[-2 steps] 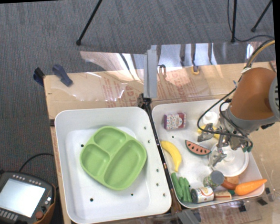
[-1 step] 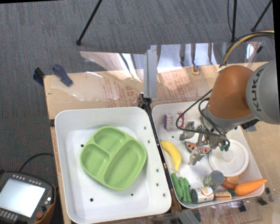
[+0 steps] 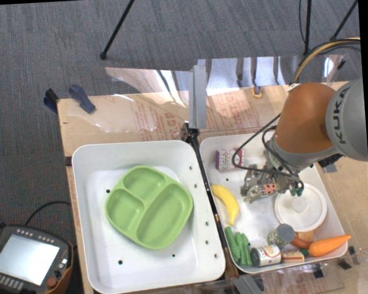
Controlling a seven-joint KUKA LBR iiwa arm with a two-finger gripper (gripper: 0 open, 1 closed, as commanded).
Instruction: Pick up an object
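We saw the gripper [image 3: 266,186] low in the right bin [image 3: 317,165], over bare floor near its middle. We could not tell its state from this slant, and nothing showed in its hold.

The nearest candidate was the banana [image 3: 227,202], lying just to the gripper's left in the view, close to the wall between the bins. Its long axis ran from upper left to lower right, curving toward the near end. In our judgement a grasp would call for a short move leftward and a closing line set across that axis, not along it.

The white bowl [image 3: 300,208] sat just beside the gripper on its near right, and a small purple packet [image 3: 225,159] lay beyond it toward the far wall. Along the near edge lay green pods [image 3: 240,246], a small can [image 3: 267,255] and a carrot [image 3: 328,245], crowded together and harder to single out.

The left bin [image 3: 86,181] held a green plate [image 3: 149,206], well apart from the gripper. No object was yet lifted.
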